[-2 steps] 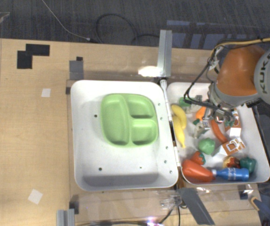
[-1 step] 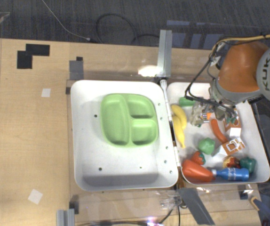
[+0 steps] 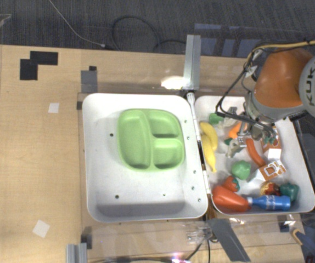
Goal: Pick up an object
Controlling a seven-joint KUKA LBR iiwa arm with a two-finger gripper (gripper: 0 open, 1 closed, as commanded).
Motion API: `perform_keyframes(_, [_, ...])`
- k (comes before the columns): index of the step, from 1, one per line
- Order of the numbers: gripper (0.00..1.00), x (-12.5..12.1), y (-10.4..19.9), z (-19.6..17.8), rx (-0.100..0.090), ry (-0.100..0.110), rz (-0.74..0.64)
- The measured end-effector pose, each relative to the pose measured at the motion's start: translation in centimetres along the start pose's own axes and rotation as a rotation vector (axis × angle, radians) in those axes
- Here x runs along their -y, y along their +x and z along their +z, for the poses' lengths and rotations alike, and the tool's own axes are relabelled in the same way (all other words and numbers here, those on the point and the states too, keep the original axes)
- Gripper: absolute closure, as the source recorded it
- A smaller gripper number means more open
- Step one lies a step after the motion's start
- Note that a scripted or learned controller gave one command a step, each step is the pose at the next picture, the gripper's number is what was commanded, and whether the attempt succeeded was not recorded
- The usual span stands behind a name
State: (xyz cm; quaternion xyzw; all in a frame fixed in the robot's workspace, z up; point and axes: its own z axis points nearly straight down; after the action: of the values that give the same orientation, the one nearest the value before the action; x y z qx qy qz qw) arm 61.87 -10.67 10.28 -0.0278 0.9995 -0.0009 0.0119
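Pincer (image 3: pixel 249 136) over right bin (image 3: pixel 305 193) | one banana (image 3: pixel 208 143) (yellow) | one green tray (image 3: pixel 150 138)

We see our arm (image 3: pixel 289 81) as a rounded orange band beside a grey shell with dark lettering, black cables looping along it, and a dark metal gripper (image 3: pixel 249 131) below.

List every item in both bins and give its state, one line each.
green divided plate: upright, lying flat in the left bin.
banana: lying along the right bin's left wall.
blue bottle: on its side.
red-orange pepper: lying beside the bottle.
gripper: low over the right bin's toys, grasp unclear.
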Motion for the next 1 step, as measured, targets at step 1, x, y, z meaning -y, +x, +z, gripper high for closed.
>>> perform_keyframes(1, [0.00, -0.03, -3.04, 1.58, -0.016, -0.002, -0.024])
